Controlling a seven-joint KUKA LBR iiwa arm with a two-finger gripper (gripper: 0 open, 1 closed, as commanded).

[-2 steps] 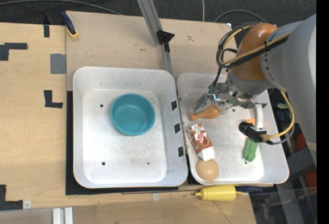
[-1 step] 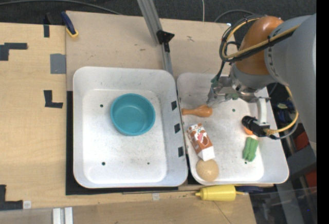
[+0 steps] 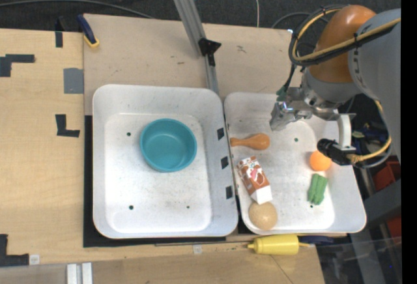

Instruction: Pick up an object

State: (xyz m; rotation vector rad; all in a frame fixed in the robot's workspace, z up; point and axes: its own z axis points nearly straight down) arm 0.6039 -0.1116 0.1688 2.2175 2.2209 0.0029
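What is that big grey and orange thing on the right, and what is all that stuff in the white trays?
That big thing is a robot arm. At its end is a gripper, a small claw for picking things up. The camera sits above the bench and looks down at a slant.

There are two white bins. The left bin has a teal bowl in it. The right bin holds toy food: a tan drumstick-like piece, a small red and white carton, a beige ball, an orange ball and a green piece. A yellow bottle lies on the bench just in front of the bins.

The gripper hangs over the right bin, above the drumstick. I see nothing in it.
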